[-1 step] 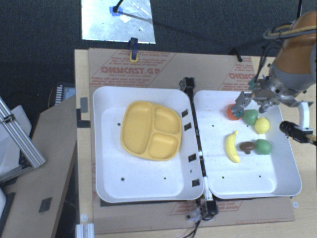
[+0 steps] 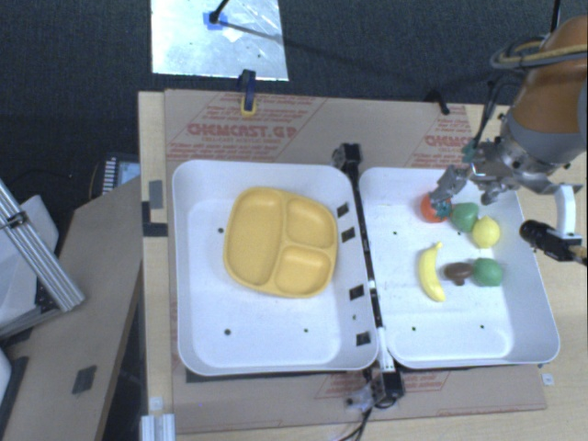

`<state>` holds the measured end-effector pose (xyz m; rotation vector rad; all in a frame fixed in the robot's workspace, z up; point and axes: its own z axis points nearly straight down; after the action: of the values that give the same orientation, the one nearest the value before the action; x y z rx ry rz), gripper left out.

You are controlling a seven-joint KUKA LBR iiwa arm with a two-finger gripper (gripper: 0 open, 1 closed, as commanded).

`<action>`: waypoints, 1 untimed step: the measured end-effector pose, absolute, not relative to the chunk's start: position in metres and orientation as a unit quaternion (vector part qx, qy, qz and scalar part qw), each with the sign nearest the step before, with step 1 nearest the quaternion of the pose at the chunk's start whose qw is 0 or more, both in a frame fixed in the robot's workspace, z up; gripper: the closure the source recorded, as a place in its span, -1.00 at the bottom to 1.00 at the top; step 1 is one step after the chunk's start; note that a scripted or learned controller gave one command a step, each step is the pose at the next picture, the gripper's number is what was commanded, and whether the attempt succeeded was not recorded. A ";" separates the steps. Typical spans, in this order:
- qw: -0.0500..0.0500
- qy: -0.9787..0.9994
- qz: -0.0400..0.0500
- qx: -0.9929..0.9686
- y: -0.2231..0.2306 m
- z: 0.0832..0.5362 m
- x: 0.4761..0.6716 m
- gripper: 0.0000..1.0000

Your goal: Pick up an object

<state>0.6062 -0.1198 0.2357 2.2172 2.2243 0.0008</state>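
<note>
Camera view: metallic end effector, finger state indiscernible, poised over a round orange-red fruit near the far edge of the right bin. Alongside lie glossy green and yellow spheres and a curved banana. The left bin holds a compartmented yellow plastic tray.

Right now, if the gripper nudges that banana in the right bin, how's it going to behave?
The banana looks like a smooth plastic toy, so probably light and stiff, and it may slip between fingers. Its curved shape suggests it would pivot or slide on the bin floor rather than roll. A brown piece lies close beside it, so a push that way would likely move that too.
</note>
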 end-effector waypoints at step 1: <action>-0.001 0.708 -0.001 0.707 -0.115 0.175 0.600 -1.00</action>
<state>0.6002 -0.1150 0.1755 2.2221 2.2250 -0.0034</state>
